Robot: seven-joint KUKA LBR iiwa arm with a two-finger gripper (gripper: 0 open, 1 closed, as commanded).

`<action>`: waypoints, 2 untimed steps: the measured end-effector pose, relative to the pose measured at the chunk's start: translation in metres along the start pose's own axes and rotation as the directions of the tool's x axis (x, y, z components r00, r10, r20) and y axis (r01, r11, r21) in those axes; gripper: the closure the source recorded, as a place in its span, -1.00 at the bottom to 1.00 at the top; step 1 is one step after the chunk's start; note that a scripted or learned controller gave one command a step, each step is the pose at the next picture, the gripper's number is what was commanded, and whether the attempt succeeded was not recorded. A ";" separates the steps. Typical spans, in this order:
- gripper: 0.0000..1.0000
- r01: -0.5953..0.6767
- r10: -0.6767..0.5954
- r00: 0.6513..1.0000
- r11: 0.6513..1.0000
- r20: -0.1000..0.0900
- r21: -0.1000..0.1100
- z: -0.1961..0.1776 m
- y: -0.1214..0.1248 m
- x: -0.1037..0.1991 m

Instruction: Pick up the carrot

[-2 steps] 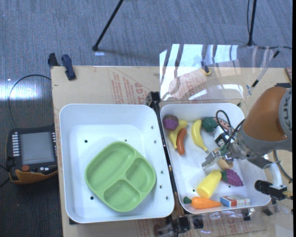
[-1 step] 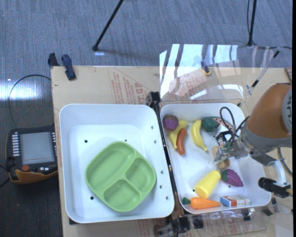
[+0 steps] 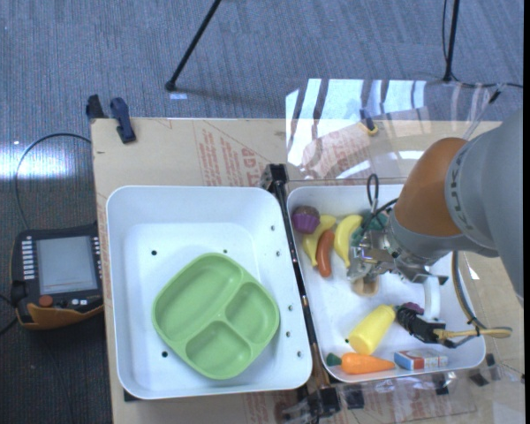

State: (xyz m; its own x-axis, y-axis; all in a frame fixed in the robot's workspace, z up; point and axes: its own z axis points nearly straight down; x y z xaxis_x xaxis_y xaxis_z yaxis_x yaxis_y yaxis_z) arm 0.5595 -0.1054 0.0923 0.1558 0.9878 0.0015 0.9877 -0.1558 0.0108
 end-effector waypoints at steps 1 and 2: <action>1.00 -0.001 0.001 1.000 1.000 -0.002 0.003 -0.009 0.000 0.000; 1.00 -0.002 0.002 1.000 1.000 -0.004 0.009 -0.017 -0.001 0.000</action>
